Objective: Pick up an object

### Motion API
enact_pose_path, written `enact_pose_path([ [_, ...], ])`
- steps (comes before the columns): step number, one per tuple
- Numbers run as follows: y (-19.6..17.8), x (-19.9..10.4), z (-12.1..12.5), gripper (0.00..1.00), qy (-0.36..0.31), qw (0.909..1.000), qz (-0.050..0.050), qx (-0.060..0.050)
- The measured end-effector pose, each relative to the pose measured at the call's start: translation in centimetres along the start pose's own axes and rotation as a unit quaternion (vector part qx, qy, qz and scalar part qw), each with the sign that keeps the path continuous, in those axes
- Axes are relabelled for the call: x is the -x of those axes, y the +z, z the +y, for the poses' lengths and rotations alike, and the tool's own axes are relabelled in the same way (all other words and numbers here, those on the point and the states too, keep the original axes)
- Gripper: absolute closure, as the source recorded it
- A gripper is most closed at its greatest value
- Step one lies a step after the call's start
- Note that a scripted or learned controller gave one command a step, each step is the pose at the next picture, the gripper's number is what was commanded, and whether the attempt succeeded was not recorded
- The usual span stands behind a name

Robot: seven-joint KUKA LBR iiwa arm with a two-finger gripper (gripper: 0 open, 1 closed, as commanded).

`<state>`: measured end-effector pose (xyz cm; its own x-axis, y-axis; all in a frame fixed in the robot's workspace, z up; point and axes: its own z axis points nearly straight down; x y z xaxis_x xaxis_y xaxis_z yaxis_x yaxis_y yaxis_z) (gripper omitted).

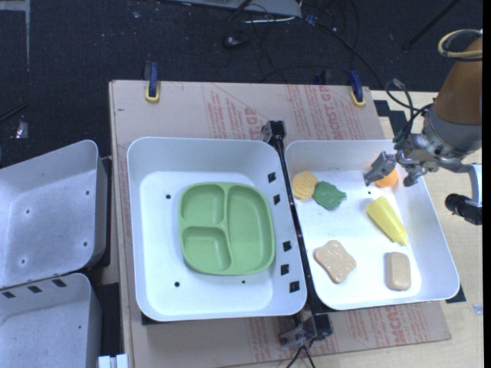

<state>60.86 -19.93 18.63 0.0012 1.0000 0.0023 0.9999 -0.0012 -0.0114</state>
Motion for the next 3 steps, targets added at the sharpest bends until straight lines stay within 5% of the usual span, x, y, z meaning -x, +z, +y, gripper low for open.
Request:
enact_pose_path([
  [1, -0.6, 0.0, 0.3, 0.0, -0.001, 1.0, -0.001, 0.006],
  [3, 9.4, -0.4, 1.1, 0.0, -0.001, 1.0, -0.001, 0.003],
])
